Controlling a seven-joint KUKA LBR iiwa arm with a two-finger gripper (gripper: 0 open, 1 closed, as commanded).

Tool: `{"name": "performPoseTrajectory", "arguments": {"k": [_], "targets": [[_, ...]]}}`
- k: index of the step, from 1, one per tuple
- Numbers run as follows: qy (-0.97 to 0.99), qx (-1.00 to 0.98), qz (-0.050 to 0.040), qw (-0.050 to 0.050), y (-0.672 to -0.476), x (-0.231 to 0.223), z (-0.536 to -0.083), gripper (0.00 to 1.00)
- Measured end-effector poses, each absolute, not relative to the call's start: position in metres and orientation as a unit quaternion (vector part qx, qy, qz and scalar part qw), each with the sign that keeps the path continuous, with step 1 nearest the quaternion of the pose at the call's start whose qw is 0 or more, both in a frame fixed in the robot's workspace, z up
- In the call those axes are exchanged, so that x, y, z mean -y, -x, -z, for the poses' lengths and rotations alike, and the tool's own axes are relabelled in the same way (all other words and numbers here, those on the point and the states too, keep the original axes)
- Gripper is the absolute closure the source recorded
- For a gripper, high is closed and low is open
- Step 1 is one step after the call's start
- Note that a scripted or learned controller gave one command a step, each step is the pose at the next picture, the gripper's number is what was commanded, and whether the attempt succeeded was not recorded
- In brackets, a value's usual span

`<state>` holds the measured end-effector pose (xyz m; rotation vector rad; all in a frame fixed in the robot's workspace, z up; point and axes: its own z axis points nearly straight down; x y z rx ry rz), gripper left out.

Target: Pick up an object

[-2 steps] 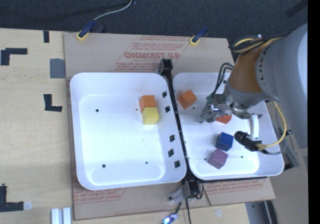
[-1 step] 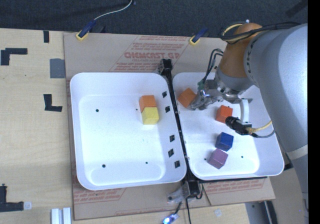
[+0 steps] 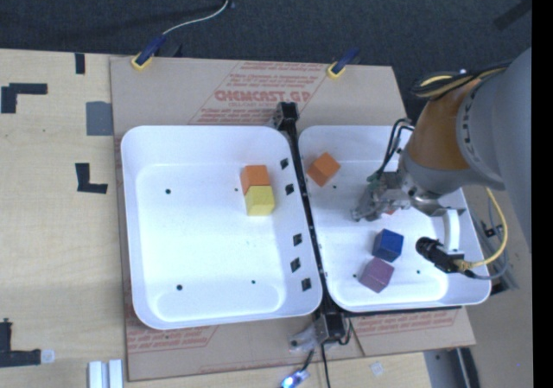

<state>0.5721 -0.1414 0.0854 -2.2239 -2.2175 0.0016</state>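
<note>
The right bin [image 3: 346, 291] holds an orange cube [image 3: 323, 168] near its upper left, a blue cube [image 3: 388, 244] and a purple cube [image 3: 377, 276] toward the front. My gripper [image 3: 371, 206] hangs low over the middle of the right bin, above the blue cube and right of the orange cube. Nothing shows between its fingers. In the left bin [image 3: 173, 291] an orange block [image 3: 255, 176] and a yellow block [image 3: 260, 200] sit touching each other near the right wall.
A black divider [image 3: 298, 205] runs between the two bins. Both bins rest on a cardboard sheet [image 3: 259, 92]. The arm's grey body and orange band [image 3: 436, 131] cover the right bin's right side, with cables [image 3: 492, 239] looping beside it.
</note>
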Motion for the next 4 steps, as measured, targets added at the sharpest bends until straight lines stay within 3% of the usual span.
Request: {"name": "performPoseTrajectory", "arguments": {"k": [1, 2, 3, 4], "targets": [[0.708, 0.706, -0.0004, -0.001, -0.56, 0.178, -0.118, 1.0], [0.704, 0.71, 0.0008, 0.001, -0.61, 0.115, -0.09, 1.0], [0.706, 0.708, -0.0009, 0.0, -0.598, 0.094, -0.084, 1.0], [0.706, 0.708, -0.0007, 0.001, -0.598, 0.094, -0.094, 1.0]]}}
